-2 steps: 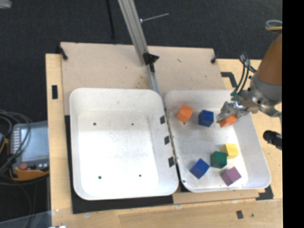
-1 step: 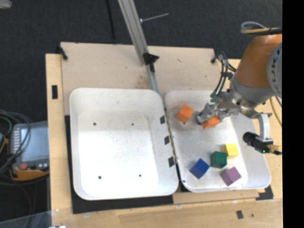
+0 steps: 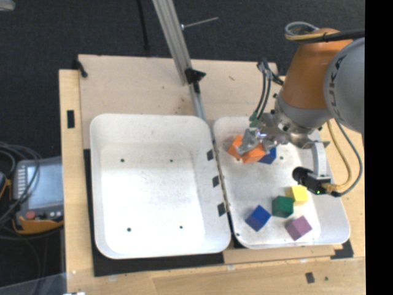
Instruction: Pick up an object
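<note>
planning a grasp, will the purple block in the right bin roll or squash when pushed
The purple block looks flat-faced with corners, so it would probably slide, not roll. It keeps crisp edges, suggesting stiffness. It lies close to the bin wall, so a push might pin it there.

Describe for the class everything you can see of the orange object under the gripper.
The orange object is a small, blocky, matte piece lying tilted in the upper left part of the right bin. The gripper sits right over it, covering its middle, so its full shape is unclear. A blue block lies beside it.
</note>
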`<state>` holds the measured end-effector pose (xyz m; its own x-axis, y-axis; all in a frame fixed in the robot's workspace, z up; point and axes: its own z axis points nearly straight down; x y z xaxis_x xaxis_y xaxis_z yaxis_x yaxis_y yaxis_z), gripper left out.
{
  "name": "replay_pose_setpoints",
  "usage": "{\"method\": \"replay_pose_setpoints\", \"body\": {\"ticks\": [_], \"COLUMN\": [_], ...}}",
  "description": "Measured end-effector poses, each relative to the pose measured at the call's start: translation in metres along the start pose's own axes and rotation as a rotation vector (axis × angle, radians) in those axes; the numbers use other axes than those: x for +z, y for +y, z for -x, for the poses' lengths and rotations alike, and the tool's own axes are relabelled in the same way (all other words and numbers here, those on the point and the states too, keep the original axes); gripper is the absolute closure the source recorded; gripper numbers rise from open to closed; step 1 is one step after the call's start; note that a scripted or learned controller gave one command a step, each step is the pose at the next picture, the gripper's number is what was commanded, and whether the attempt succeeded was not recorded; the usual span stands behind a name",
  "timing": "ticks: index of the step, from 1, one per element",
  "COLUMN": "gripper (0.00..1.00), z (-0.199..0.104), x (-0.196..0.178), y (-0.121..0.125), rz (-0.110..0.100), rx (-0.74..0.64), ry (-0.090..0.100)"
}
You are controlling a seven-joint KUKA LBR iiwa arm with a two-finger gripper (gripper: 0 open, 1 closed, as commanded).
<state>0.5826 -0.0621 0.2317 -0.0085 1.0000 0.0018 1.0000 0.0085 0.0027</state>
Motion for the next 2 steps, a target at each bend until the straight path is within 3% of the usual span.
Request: {"method": "replay_pose_setpoints", "body": {"ticks": [2], "gripper": [1.0], "z": [-0.107], "x": [0.002], "y": [-0.016], "rz": [-0.004], "rx": [0.001], "ry": [-0.001]}}
